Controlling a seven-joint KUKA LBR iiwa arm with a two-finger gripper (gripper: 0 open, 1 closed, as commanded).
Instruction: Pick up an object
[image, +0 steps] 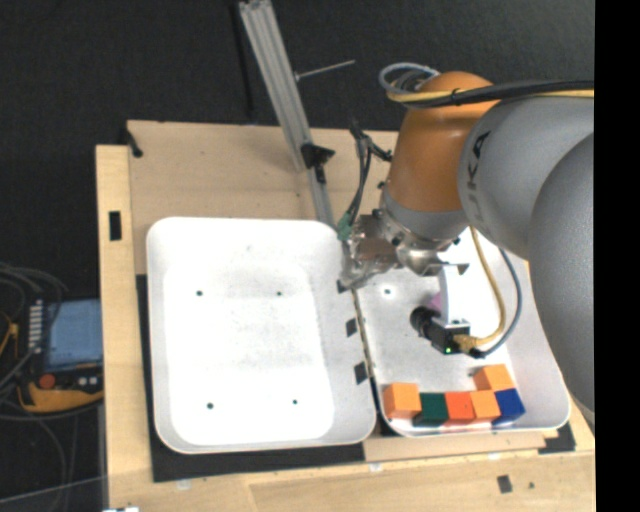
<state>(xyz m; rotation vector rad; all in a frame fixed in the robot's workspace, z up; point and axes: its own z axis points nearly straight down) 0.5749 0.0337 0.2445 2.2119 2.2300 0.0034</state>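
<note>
Blocks (455, 405): row against right bin's (400, 335) 6 o'clock wall. End effector (360, 260): 10 o'clock rim, well apart, seemingly not yet aligned; grip cannot be told.

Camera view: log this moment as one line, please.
arm over right bin | gripper near its far-left corner | blocks orange, green, blue along near edge | nothing seen held

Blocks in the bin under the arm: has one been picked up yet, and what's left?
Done: nothing yet. The coloured blocks lie clustered at the near edge of the right bin. In hand: the gripper hangs near that bin's inner wall, apart from the blocks. Left: move over a block, grasp it and lift it.
</note>
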